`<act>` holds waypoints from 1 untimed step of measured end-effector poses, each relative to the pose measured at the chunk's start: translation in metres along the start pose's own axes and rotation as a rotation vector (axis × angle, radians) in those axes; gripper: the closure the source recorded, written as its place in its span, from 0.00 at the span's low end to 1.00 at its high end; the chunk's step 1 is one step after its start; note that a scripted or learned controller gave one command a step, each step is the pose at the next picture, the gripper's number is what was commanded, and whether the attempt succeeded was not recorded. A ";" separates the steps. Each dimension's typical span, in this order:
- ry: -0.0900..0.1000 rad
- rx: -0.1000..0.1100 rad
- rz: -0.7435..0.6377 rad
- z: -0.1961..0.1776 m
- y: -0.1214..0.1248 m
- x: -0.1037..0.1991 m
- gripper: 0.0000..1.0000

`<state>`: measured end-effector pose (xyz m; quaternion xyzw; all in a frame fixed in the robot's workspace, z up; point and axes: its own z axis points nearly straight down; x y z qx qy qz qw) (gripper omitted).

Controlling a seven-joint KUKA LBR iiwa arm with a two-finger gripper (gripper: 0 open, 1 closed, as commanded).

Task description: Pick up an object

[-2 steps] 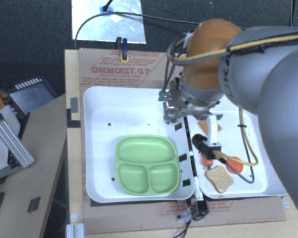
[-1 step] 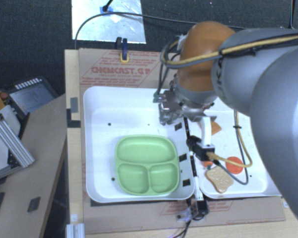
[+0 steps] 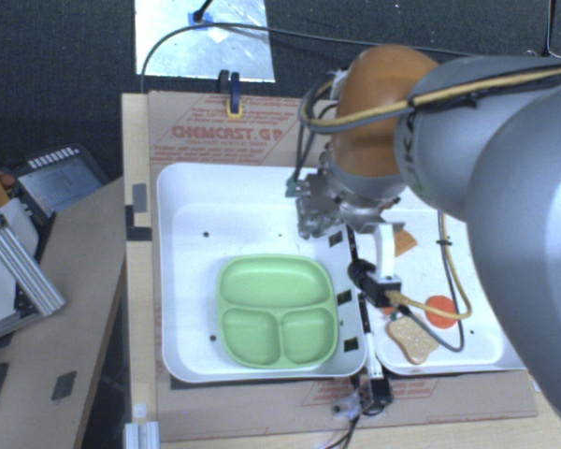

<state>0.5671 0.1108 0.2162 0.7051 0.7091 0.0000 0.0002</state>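
**Mia:** Where is the pincer [image 3: 310,221]?

**Ben:** It hangs from the big grey arm with the orange band [image 3: 383,110]. It is over the far right part of the left shallow white bin [image 3: 182,251], close to the wall between the two bins.

**Mia:** Is it open or closed?

**Ben:** I cannot tell. The arm hides most of it, and the tips are a dark blur. I see nothing held in it.

**Mia:** What is in front of the pincer?

**Ben:** A light green plastic plate with three sections [image 3: 277,310]. It lies flat in the left bin, nearer to us than the pincer and a bit to its left. They do not touch.

**Mia:** And on the other side?

**Ben:** The right shallow white bin [image 3: 481,349] has small toy foods. A round orange-red piece [image 3: 440,310] lies to the right of the pincer and nearer to us. A tan slice shaped like bread with speckles [image 3: 410,339] lies just beside it, nearer still. An orange wedge [image 3: 405,242] peeks out just right of the pincer, partly hidden by a white part of the arm.

**Mia:** What do the bins sit on?

**Ben:** A brown cardboard sheet with red letters [image 3: 215,129], on the surface [image 3: 93,279].
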 end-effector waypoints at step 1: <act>0.000 0.000 0.000 0.000 0.000 0.000 0.00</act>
